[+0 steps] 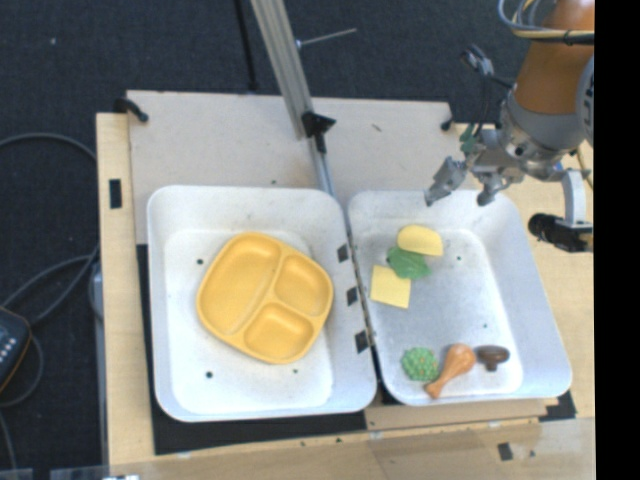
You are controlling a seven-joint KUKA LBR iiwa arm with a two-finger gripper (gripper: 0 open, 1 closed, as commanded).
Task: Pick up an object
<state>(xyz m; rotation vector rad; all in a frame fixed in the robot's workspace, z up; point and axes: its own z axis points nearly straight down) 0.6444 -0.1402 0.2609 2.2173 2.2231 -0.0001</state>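
Note:
My gripper hangs over the far edge of the right bin, fingers spread apart with nothing between them. Below it in the bin lie a yellow lemon-shaped piece, a green leaf and a flat yellow cheese square. Near the bin's front edge sit a green broccoli piece, a tan chicken drumstick and a brown mushroom. The lemon piece is the nearest object to the gripper, a short way in front of it.
The left bin holds a yellow divided tray. A slanted metal pole rises behind the bins, ending near the gap between them. The arm's orange band is at the upper right.

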